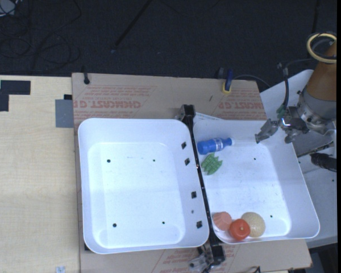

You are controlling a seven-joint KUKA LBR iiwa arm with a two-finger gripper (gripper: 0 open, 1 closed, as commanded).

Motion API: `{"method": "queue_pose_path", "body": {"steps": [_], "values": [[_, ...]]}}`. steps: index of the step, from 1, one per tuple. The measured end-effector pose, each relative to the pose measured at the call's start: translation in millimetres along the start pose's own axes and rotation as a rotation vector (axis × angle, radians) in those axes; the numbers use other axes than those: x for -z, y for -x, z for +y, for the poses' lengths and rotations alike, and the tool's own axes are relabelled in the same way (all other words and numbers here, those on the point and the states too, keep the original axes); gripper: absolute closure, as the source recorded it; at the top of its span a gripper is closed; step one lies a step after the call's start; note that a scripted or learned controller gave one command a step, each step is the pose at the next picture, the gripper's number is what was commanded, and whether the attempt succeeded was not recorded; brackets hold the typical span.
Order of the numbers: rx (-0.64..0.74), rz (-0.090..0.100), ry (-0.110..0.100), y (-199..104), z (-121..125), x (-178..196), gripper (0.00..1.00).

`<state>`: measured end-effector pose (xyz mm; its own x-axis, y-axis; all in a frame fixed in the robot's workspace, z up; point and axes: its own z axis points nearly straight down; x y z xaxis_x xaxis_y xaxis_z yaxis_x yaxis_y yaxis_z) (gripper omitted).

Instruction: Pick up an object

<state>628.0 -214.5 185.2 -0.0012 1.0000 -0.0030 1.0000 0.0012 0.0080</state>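
Lying in the right bin [298,209], the things on offer had none of them been lifted: a blue bottle [213,145] rested on its side near the upper left corner, a small green piece [211,165] sat just below it, and a pink piece [221,220], a red ball [239,229] and a pale round thing [253,224] huddled together, touching, against the near wall. The pick, by my judgement, had barely begun; choosing a target, descending, closing and lifting all remained. The pincer [267,131] hung at the bin's far right rim, above the wall rather than over any object, well apart from the bottle and farther still from the near cluster. Nothing showed between its tips, yet whether it was released or clenched I could not tell, since it read as a small grey blur against the white. The arm [321,87] was cut off at the right edge, so its reach was hard to judge. The left bin [133,127] stood beside, on cardboard [159,95] laid over the worktop [28,175].
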Motion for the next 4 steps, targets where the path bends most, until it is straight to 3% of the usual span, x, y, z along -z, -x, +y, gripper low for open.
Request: {"method": "queue_pose_path", "body": {"steps": [1, 2, 3, 4], "values": [[-0.003, 0.006, -0.015, -2.5, -68.3, -101.8, 0.00], [-0.001, 0.001, -0.003, 0.1, -62.2, -22.0, 0.00], [0.003, -0.002, 0.007, -0.8, 10.7, 83.4, 0.00], [0.003, 0.002, -0.009, -1.0, 6.9, 85.8, 1.00]]}}
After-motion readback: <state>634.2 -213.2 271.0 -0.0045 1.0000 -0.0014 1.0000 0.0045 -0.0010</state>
